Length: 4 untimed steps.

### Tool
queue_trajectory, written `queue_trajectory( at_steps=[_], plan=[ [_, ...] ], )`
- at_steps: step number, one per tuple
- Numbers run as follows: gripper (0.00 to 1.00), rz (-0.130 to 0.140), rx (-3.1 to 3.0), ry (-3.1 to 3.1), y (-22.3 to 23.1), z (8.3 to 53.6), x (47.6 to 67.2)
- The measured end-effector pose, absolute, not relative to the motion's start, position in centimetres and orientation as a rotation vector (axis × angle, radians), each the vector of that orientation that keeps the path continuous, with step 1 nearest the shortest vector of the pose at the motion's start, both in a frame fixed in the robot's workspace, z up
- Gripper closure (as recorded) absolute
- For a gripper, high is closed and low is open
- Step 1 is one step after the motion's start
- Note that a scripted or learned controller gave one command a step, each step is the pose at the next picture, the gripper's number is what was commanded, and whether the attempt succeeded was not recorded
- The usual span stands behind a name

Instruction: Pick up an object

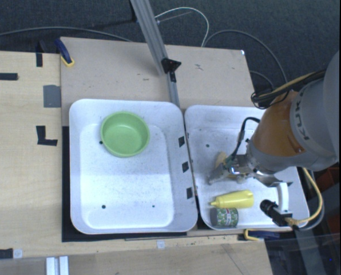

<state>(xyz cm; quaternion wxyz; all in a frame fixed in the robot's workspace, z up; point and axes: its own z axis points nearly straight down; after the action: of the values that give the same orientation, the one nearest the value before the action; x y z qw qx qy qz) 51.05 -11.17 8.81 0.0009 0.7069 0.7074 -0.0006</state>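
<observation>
The grey arm with its orange band reaches in from the right and angles down into the right-hand shallow white bin (202,125), so that its gripper (221,171) sits low over that bin's floor, pointing toward the divider between the two bins. The arm is placed there because the graspable things on this side lie close by: a yellow squeeze bottle (234,199) lies on its side just below the gripper, and a small dark green can with a printed label (224,216) lies below that again, against the bin's near wall. A black fitting with a white bracket (276,205), seemingly part of the arm's cabling, rests to the right of the bottle.

The gripper's metal ends are small and blurred from this height, so whether it is spread or closed cannot be told, and nothing is clearly seen in its grasp. It appears to sit apart from the bottle, not touching it.

The left-hand shallow white bin (125,211) holds a round light green plastic bowl (125,134) standing upright near its far corner, well apart from the arm. Both bins sit side by side on the pale wooden tabletop (119,67), within one sweep of the arm. Judging by position, the yellow bottle is the likeliest target, and the pick is not yet made.
</observation>
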Motion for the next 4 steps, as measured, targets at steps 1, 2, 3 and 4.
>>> queue_trajectory(
  at_steps=[1, 2, 3, 4],
  plan=[
    [1.00, 0.001, 2.220, 2.226, -11.0, 10.0, 51.1],
    [1.00, 0.004, 2.217, 2.223, -10.2, 15.7, 51.7],
    [1.00, 0.005, 2.216, 2.221, -10.3, 21.9, 52.3],
    [1.00, 0.004, 2.216, 2.221, -10.3, 26.8, 52.5]
  ],
)
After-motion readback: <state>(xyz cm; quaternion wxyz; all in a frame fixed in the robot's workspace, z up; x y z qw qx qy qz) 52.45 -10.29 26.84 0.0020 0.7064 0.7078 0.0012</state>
